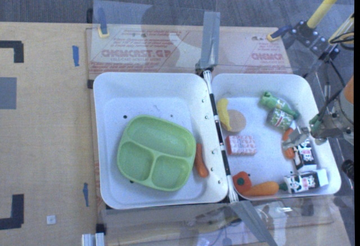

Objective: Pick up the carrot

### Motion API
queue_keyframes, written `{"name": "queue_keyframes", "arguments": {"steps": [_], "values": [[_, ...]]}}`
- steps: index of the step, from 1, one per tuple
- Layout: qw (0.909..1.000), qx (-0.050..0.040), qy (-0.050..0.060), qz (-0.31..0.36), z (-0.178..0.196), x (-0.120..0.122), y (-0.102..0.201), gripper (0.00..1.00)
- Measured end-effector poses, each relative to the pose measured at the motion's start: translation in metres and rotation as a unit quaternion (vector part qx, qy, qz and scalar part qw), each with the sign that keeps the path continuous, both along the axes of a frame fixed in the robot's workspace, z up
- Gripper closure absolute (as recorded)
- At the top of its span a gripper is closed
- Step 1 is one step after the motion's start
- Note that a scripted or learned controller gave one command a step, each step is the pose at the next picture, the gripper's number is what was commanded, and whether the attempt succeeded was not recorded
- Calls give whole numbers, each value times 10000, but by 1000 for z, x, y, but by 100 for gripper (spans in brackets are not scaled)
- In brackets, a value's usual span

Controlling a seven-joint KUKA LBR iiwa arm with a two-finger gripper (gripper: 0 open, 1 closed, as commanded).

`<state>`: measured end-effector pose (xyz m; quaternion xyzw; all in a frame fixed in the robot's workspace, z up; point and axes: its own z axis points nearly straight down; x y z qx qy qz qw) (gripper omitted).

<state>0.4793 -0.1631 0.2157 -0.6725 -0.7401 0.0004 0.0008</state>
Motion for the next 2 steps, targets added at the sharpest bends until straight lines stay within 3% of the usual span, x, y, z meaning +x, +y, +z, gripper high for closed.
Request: {"name": "queue_keyframes", "arguments": {"steps": [1,2], "values": [[9642,0,-14,2653,-90,4,33,0],[9538,-1,-31,3003,-129,2,6,0]]}}
